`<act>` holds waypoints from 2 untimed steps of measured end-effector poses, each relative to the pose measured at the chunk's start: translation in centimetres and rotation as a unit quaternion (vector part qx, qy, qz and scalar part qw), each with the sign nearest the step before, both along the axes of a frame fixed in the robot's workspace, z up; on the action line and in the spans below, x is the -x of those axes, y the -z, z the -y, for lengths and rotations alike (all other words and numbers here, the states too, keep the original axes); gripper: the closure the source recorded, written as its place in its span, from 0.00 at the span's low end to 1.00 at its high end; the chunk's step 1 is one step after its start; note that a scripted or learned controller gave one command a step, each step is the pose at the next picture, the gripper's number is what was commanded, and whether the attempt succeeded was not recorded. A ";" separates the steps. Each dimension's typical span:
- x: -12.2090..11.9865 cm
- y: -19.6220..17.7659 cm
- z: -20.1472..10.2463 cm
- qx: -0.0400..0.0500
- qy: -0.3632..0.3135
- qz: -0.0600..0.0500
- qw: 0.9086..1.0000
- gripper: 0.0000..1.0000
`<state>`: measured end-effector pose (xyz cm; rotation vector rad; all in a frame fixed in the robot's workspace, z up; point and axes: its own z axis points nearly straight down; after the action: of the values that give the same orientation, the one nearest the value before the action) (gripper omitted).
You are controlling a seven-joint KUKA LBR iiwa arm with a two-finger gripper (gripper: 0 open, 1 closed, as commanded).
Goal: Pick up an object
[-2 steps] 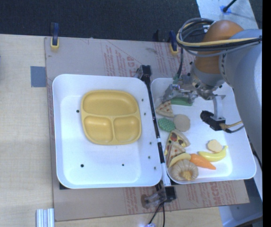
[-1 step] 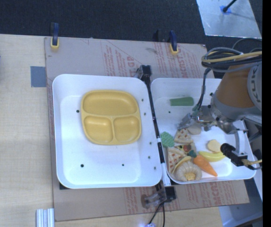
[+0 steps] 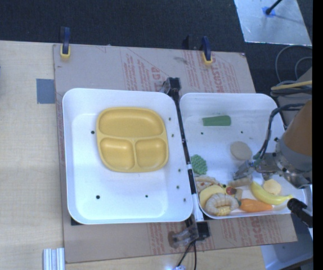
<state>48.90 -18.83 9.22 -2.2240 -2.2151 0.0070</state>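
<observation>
- I found the gripper [image 3: 246,170] low inside the right bin [image 3: 251,103]; finger spread: I could not tell.
- Banana [image 3: 267,194] lay just beside it, tan disc [image 3: 241,150] just above.

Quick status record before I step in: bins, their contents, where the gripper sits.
left bin: holds a yellow divided plate
right bin: green block near far wall; tan disc mid-bin; toy food heaped at near edge
heap: banana, carrot, corn cob, green leafy piece
gripper: low in right bin, between tan disc and banana
grasp: nothing seen between fingers
</observation>
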 end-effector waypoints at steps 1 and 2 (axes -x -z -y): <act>-12.7 -0.1 -5.8 -0.001 -0.009 0.007 1.000 0.00; -8.4 0.1 -5.4 -0.001 -0.004 -0.001 1.000 0.00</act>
<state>57.27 -13.45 9.15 -2.2135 -2.2208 0.0076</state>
